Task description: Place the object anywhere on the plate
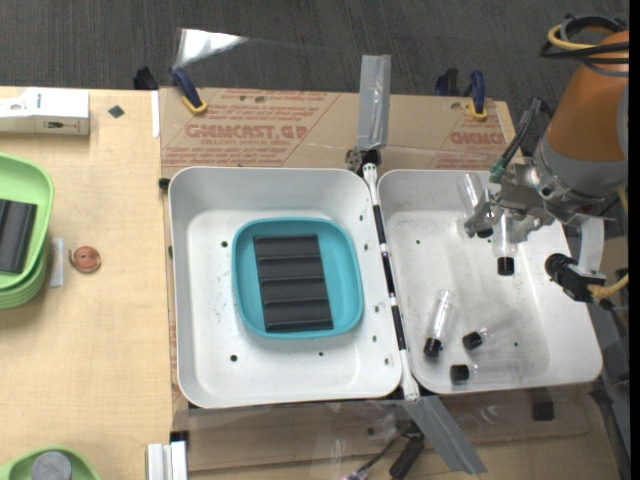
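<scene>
Overhead, the tool (503,230) hangs over the right bin (560,368), pinching a clear vial with black cap (505,251). Teal plate (297,278) sits in the left bin (200,298). Cardboard (260,126) reads partly "GIEMCAST".

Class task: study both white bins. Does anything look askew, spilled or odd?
Yes. In the right bin, several clear vials with black caps lie scattered on their sides at different angles. In the left bin, the teal plate already bears a black ribbed block.
</scene>
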Action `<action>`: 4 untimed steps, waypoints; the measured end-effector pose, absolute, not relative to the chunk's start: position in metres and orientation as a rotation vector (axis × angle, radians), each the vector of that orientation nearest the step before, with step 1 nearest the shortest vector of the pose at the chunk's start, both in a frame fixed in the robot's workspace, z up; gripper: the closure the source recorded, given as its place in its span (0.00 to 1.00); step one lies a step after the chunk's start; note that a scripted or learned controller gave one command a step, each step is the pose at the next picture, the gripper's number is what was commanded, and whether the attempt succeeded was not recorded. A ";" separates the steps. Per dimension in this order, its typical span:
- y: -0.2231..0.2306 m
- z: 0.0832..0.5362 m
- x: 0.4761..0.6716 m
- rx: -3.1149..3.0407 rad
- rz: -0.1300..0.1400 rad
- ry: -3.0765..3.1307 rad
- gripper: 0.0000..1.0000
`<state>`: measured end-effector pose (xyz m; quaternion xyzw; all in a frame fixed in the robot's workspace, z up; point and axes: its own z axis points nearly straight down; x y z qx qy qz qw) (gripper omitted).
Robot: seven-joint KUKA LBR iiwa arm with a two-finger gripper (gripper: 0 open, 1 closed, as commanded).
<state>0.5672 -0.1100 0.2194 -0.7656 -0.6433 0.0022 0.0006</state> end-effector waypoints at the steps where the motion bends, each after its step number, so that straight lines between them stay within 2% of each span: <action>1: -0.049 0.190 0.560 -2.227 0.007 -2.212 1.00; 2: -0.010 0.206 0.557 -1.911 0.003 -2.493 1.00; 3: 0.043 0.190 0.544 -1.689 0.004 -2.647 1.00; 4: 0.043 0.191 0.544 -1.689 0.003 -2.647 0.00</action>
